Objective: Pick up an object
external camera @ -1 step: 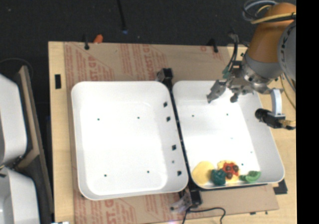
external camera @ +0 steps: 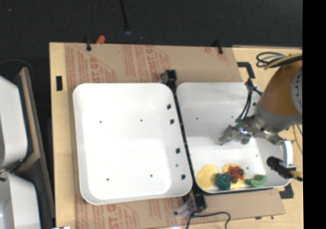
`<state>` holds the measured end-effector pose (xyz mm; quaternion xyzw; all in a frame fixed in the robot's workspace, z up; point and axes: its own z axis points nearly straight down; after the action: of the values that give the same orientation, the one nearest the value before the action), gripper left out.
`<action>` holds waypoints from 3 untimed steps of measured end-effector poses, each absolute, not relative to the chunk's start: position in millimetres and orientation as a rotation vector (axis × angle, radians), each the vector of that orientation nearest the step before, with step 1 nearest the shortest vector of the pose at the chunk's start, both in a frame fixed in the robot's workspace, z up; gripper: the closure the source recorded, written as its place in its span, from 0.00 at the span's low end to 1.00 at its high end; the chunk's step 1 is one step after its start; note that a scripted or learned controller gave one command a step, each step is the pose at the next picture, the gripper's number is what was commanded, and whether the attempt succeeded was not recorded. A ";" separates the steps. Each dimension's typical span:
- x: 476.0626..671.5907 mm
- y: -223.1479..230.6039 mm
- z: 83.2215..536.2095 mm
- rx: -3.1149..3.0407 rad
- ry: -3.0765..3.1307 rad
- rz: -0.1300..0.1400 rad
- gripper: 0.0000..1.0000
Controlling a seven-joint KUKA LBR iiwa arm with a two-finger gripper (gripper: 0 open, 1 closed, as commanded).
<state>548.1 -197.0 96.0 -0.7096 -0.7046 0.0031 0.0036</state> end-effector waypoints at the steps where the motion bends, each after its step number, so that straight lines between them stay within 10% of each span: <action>1: 547.4 -189.7 100.8 -2.300 -2.141 -0.001 0.00; 2: 493.3 -210.0 100.8 -2.226 -2.218 0.002 0.00; 3: 489.7 -155.7 100.6 -2.218 -2.225 -0.001 0.00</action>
<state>489.7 -155.7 100.6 -0.7060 -0.7082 -0.0003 0.0000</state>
